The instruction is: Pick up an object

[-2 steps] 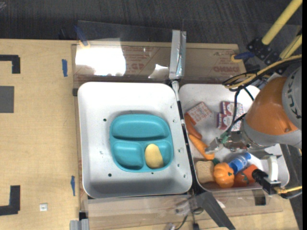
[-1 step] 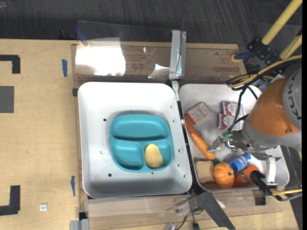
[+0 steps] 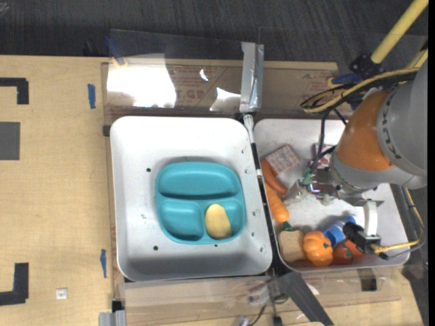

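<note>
My gripper [image 3: 304,184] hangs low in the right bin [image 3: 318,214], at its left-middle, on the grey arm with the orange band [image 3: 360,148]. It is just right of an orange carrot [image 3: 274,194] lying along the bin's left wall, and just below a pinkish packet [image 3: 282,159]. Along the front wall of this bin lie a tan block [image 3: 290,244], a small orange pumpkin [image 3: 317,247], a blue piece [image 3: 334,236] and a red piece [image 3: 344,251]. Nothing shows in the gripper's grasp.
The left bin [image 3: 129,182] holds a teal divided tray [image 3: 197,182] with a yellow potato-like object [image 3: 217,221] in its front right compartment. Cables and a yellow pole [image 3: 401,22] lie behind the right bin. A clear plastic sheet [image 3: 177,80] stands behind the left bin.
</note>
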Tool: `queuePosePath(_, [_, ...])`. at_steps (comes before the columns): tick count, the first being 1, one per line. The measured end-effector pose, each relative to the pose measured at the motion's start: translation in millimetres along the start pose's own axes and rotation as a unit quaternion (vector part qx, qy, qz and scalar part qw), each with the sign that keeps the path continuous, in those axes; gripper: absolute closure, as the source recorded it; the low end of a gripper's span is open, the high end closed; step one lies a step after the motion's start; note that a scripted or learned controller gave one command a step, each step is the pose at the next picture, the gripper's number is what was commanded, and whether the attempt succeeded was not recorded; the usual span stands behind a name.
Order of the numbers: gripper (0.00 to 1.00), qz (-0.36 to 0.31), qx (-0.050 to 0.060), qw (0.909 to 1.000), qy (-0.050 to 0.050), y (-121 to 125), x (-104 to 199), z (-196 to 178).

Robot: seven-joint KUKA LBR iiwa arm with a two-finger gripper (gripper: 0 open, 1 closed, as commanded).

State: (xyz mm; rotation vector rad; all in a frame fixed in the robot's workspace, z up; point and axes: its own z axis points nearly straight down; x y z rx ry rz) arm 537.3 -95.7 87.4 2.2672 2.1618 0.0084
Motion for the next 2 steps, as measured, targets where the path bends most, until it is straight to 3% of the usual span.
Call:
queuePosePath(1, [0.0,-0.142,0.003,0.9899,0.001,-33,28,-98])
queuePosePath(2, [0.0,-0.159,0.006,0.9872,0.002,-57,-33,-64])
